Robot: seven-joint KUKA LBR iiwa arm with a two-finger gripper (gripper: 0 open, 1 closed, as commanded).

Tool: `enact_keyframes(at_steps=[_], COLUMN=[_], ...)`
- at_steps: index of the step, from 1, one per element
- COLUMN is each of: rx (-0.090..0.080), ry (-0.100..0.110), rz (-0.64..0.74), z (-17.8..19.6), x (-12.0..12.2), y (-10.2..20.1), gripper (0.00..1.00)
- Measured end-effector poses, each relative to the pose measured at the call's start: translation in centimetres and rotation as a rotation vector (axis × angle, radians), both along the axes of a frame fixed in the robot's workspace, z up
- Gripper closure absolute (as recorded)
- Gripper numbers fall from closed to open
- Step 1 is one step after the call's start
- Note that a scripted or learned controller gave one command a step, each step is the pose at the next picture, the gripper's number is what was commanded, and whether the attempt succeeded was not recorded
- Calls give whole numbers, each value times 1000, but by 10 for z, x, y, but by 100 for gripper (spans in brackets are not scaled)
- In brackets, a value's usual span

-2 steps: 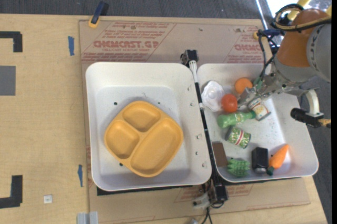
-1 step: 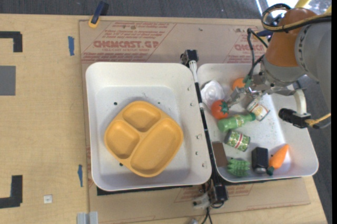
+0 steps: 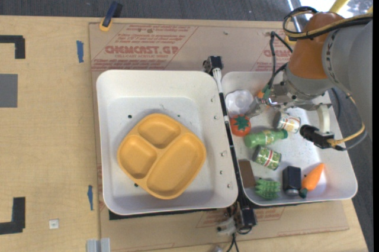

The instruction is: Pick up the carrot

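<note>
One arm bent over rt bin (image 3: 346, 180), claw (image 3: 266, 100) far from carrot (image 3: 314, 176).

— Are you making out any writing from where you're standing?

— Only on the cardboard sheet (image 3: 148, 44) lying under the bins. Red print is running across it, and I'm reading "CHEMCAST GP" in the big letters.

— And the smaller lines around that?

— Too fine; they're blurring. The print is repeating at the sheet's right end, half hidden behind the arm (image 3: 331, 49).
</note>
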State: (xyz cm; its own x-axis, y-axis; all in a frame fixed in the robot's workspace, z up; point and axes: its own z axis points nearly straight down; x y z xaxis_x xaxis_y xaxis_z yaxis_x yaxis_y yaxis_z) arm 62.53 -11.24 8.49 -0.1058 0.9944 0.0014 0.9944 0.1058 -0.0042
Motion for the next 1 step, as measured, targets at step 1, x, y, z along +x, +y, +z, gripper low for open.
enact_keyframes(at_steps=[1], rx=[0], ry=[-5], rz=[2], z=[11], x=[2], y=[1], gripper=[100])
